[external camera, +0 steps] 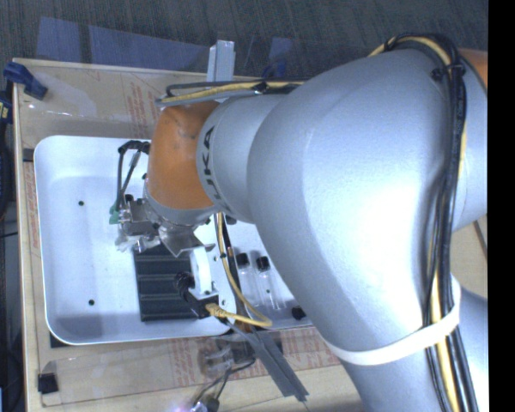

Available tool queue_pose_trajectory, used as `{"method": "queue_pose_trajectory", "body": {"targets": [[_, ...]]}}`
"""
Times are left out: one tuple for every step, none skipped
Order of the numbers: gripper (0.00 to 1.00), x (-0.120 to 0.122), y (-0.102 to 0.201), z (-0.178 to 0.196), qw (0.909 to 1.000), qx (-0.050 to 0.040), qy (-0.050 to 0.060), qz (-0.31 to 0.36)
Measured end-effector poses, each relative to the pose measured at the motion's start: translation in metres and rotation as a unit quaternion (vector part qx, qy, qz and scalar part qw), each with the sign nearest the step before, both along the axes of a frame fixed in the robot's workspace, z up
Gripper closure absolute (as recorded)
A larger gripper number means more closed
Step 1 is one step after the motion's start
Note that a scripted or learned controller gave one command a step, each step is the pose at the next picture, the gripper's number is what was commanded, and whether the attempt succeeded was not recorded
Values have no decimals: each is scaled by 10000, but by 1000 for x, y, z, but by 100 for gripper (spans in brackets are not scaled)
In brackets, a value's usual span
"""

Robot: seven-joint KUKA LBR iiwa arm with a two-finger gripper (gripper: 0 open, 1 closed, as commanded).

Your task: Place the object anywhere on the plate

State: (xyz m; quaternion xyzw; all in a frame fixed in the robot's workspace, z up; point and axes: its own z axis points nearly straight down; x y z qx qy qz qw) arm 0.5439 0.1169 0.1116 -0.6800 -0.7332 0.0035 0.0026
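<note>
Hand [136, 230] hangs low over the white bin [64, 230] at frame left; finger state, object and plate cannot be determined.

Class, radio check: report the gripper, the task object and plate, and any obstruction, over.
Grey arm with orange band low over left white bin. Black gripper body above bin floor; finger state unreadable. Object and plate not made out; arm hides much of the bench.
</note>
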Motion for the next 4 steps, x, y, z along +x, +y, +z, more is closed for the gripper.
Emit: {"method": "queue_pose_trajectory", "body": {"targets": [[100, -68, -47, 80, 9942, 17, -13, 1072], [100, -69, 5, -10, 9526, 26, -7, 3043], [100, -39, 69, -16, 9741, 25, -73, 2258], [100, -14, 90, 19, 9997, 6, -24, 256]]}}
